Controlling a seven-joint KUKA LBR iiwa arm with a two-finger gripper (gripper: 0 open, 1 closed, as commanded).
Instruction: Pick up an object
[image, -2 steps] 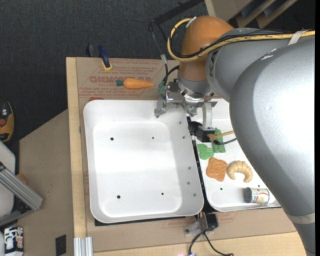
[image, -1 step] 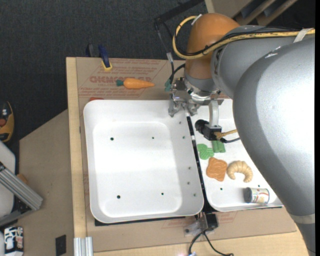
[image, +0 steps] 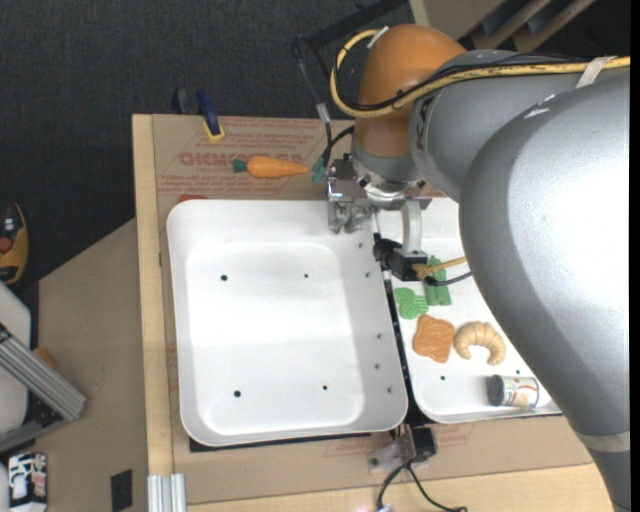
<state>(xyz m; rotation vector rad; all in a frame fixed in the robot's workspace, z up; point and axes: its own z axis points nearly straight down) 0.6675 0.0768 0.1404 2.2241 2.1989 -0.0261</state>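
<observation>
My gripper (image: 345, 222) hangs below the orange wrist band (image: 405, 60), over the far right corner of the left bin (image: 180, 300). Nothing shows beneath it. The right bin (image: 450, 405) holds a green toy piece (image: 410, 301), an orange waffle-like piece (image: 433, 338), a tan croissant (image: 480, 340) and a small can (image: 515, 392) lying on its side. The big grey arm covers most of the right bin.
An orange carrot (image: 272, 168) lies on the cardboard behind the left bin, outside both bins. A blue and yellow clamp (image: 210, 115) sits at the cardboard's far edge. A black cable part (image: 400, 262) hangs over the seam between the bins.
</observation>
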